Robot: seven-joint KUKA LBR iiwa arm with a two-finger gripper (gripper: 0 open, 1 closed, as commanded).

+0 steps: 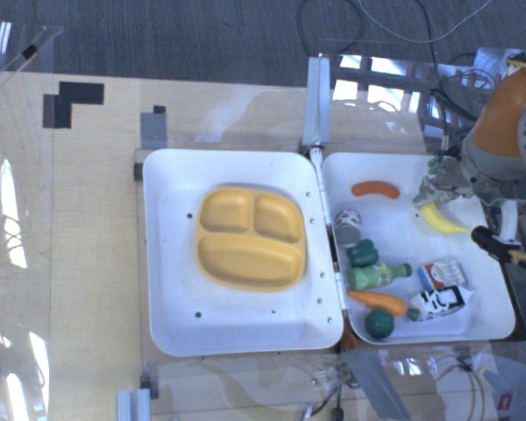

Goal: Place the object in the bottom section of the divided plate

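Plate (250, 235) sat about centre in the left bin (162, 235). It was yellow and smooth, with rounded corners and three hollows. Two small hollows lay on the far side. The long bottom section (250, 263) ran along the near side. A wide band of bare white bin floor ran all round the plate, widest on its near side. The bin rims were rounded and glossy.

Right of the plate, past the seam between the two bins, was the right bin (399, 226), which was crowded. Nearest the plate stood a small metal can (347, 228). Below it was a lumpy dark green piece (362, 253), then a green bottle (379, 275) lying on its side. Next came an orange tapered carrot (379, 302) and a round green ball (379, 324).

Farther right of the plate lay two small cartons, one red and blue (440, 274), the other cow-patterned (440, 302). A red sausage (374, 189) lay alone toward the far side.

Banana (443, 220), yellow and curved, lay on the bin floor well to the right of the plate (the closest item to the tool). Some bare floor lay to its left.

Gripper (438, 189) hung just above the banana's far end, under the arm (508, 117) with its orange band. How wide it stood could not be told, and no contact with the banana could be made out.
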